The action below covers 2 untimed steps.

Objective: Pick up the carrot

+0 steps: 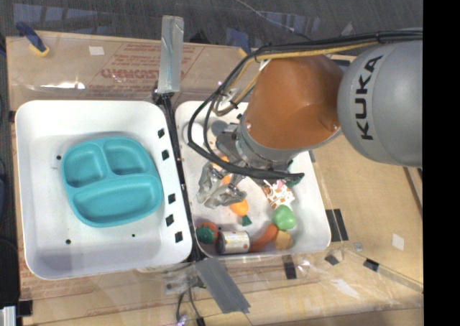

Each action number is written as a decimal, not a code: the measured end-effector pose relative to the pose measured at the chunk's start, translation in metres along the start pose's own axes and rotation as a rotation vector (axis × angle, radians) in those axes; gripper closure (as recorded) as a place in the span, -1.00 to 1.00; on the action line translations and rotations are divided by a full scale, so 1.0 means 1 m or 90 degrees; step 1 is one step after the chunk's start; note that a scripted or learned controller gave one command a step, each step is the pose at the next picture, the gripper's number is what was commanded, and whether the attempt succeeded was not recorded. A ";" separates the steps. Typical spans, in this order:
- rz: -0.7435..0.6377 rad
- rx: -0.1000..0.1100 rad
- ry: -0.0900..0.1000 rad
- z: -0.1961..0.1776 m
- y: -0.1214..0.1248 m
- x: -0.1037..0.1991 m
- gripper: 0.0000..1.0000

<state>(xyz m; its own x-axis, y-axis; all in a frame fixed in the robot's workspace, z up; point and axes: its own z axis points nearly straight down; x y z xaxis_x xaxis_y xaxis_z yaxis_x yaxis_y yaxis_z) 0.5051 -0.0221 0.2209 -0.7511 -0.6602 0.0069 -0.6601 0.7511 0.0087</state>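
1. Camera view — the carrot [263, 237] lies near the front wall of the right bin [321, 211], its long axis slanting from lower left up to the right, thick end toward a green toy [284, 218]. A small can [233, 241] touches its lower-left end.

2. The gripper [215, 187] hangs over the left-middle of that bin, so the carrot lies toward the front and right of it — near, but not under it.

3. Whether the gripper is open or closed I cannot tell; an orange piece [239, 207] sits just beside it, apart from the carrot.

4. The arm reaches in from the right, its orange band [291, 109] above the bin's centre, wrist pointing down and to the left.

5. Judgement: the next move calls for a short shift toward the front-right, closing across the carrot's slanted axis.
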 end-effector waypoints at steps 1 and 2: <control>-0.175 0.005 -0.004 0.008 -0.055 -0.049 1.00; -0.296 0.010 -0.004 -0.114 -0.061 0.008 1.00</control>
<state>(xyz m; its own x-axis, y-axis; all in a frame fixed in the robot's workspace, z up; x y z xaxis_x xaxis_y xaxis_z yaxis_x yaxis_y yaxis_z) 0.5405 -0.0736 0.3345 -0.3756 -0.9268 -0.0006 -0.9268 0.3756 -0.0065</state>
